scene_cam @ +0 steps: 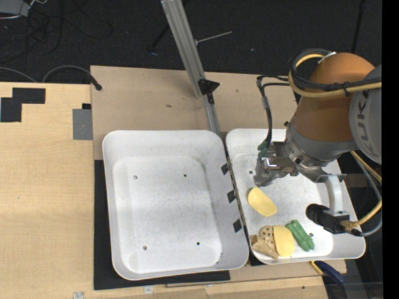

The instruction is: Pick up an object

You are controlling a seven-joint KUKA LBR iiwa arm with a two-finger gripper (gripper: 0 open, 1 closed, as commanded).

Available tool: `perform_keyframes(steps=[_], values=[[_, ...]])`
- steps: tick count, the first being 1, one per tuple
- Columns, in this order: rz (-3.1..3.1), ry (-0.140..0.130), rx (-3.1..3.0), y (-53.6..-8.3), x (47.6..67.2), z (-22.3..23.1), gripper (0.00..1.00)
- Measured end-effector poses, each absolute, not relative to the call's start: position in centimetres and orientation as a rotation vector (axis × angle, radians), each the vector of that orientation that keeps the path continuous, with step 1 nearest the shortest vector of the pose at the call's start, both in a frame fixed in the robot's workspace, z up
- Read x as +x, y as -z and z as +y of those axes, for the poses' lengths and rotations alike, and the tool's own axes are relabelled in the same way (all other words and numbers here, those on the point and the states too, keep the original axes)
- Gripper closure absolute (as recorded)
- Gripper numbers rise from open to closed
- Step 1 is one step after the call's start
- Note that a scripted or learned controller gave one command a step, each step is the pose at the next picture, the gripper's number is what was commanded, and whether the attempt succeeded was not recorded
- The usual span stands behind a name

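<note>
**Likely a light, smooth piece to grip across its narrow sides**

Lower right of centre, a yellow piece (262,202) lies alone on the floor of the right bin (246,145). It looks small, rounded and probably slippery, so a pinch across its short width seems safest. The gripper (269,169) hangs just above it; whether it is spread or closed I cannot tell, and nothing is seen held. Near the bin's lower edge cluster 3 more items: a perforated tan piece (267,238), another yellow item (285,241) and a green item (300,235). The left bin (165,139) sits alongside on a wooden bench (43,167).

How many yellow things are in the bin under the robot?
2. One yellow piece lies near the right bin's middle, just below the tool. The other sits at the near edge, between a tan holed piece and a green one. The arm may hide more.
</note>
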State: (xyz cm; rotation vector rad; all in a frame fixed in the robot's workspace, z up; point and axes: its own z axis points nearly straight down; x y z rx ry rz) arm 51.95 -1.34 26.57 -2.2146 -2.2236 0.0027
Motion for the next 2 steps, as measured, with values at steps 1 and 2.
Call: perform_keyframes(steps=[1,2], values=[[-2.225,-0.002,-2.214,-26.3,52.5,4.3,1.0],[-2.221,-0.008,-2.214,-24.2,52.1,8.8,1.0]])
